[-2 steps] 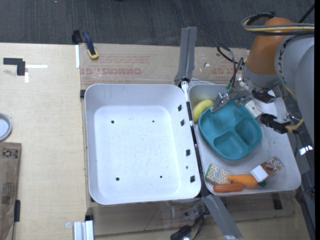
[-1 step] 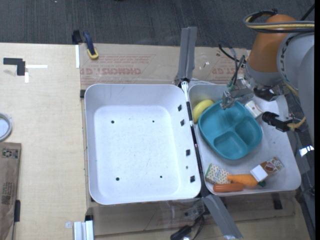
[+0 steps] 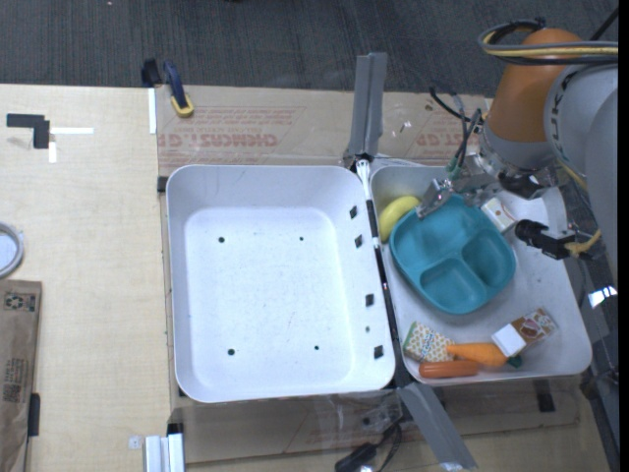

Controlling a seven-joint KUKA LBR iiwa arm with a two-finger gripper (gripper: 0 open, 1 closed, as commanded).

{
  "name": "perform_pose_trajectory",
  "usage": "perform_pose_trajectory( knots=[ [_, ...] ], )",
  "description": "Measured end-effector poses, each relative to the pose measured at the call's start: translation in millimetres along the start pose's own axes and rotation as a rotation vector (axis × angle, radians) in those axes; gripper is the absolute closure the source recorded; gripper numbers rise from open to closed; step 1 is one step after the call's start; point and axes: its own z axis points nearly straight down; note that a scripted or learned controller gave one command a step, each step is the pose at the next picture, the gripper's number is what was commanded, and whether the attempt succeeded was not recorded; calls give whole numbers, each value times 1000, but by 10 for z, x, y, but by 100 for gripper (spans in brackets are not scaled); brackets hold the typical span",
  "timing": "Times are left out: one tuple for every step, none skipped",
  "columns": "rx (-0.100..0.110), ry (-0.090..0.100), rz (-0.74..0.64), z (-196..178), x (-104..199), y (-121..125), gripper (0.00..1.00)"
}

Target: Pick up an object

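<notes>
- The arm [image 3: 550,96] is reaching in over the right bin [image 3: 565,293]; the jaws [image 3: 437,197] are sitting at the far left rim of the teal tray [image 3: 454,259], low against it.
- Jaw state: cannot tell. The metal tip is small and seen at a slant, so open or closed is not readable, and nothing is showing between the jaws.
- Candidate objects: the tray is lying directly under and just in front of the jaws, tilted; a yellow fruit [image 3: 395,212] is sitting just to their left, touching the tray edge.
- Well in front of the jaws, at the bin's near edge: a carrot [image 3: 462,354], a patterned packet [image 3: 425,340] and a brown bar [image 3: 526,330], crowded together.
- Risk 1: the tray rim is thin and sloped, so a pinch may slip off or only tip the tray.
- Risk 2: the fruit is wedged between tray and bin wall; closing there could be nudging it aside rather than catching it.
- Risk 3: a lifted tray may be swinging and knocking the fruit.
- The left bin [image 3: 197,293] is lying well left of the jaws.
</notes>
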Motion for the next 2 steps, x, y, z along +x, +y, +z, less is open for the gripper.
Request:
perform_pose_trajectory(
  knots=[
    [-6,6,37,294,125,-570,0],
    [-9,3,41,192,104,-568,100]
  ],
)
